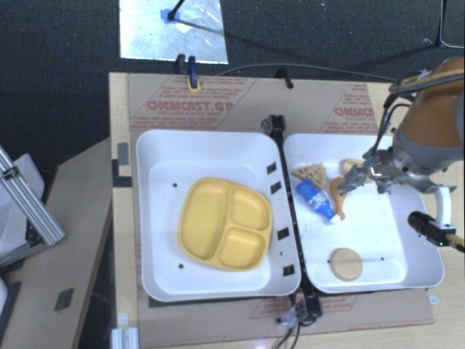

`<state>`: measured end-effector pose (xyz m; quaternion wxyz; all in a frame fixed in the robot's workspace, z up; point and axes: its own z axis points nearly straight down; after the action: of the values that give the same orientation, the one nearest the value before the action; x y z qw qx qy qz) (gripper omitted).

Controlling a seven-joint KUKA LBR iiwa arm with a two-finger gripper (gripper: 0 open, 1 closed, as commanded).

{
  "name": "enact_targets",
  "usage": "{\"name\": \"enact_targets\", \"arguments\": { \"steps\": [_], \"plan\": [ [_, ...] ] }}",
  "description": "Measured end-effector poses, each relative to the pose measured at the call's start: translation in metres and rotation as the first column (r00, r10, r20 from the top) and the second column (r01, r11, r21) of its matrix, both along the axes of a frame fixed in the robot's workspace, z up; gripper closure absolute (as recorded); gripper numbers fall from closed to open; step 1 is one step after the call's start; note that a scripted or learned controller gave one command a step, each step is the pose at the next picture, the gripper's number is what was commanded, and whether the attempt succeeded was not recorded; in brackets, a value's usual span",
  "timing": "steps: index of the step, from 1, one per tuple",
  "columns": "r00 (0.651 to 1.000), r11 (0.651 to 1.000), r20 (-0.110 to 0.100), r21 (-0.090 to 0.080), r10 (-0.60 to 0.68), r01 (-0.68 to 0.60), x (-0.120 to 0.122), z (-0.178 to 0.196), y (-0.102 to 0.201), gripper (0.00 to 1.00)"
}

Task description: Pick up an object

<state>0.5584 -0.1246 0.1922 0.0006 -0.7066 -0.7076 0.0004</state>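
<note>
We see gripper point(361, 174) low in right bin point(414, 267), fingertips at orange curved piece point(336, 195), just beside blue object point(314, 198). Finger spread: we cannot tell, and no object visibly held. We judge the pick not yet done; grasp and lift remain. Tan disc point(346, 263) and wedge point(311, 173) lie untouched. Yellow tray point(225, 224) sits in left bin point(156, 195).

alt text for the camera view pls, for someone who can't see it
A grey robot arm's two-finger gripper hovers over the right white bin, near an orange curved piece, blue bottle, tan waffle-patterned wedge and round beige disc. The left white bin holds a yellow three-compartment tray.
</note>
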Motion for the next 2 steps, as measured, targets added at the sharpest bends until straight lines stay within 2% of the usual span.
{"name": "enact_targets", "arguments": {
  "steps": [1,2],
  "plan": [
    [1.000,1.000,-0.002,0.001,0.002,-0.002,0.005,-0.052,0.010,0.00],
    [1.000,1.000,0.016,-0.003,0.000,0.000,0.010,-0.083,0.008,0.00]
  ]
}}
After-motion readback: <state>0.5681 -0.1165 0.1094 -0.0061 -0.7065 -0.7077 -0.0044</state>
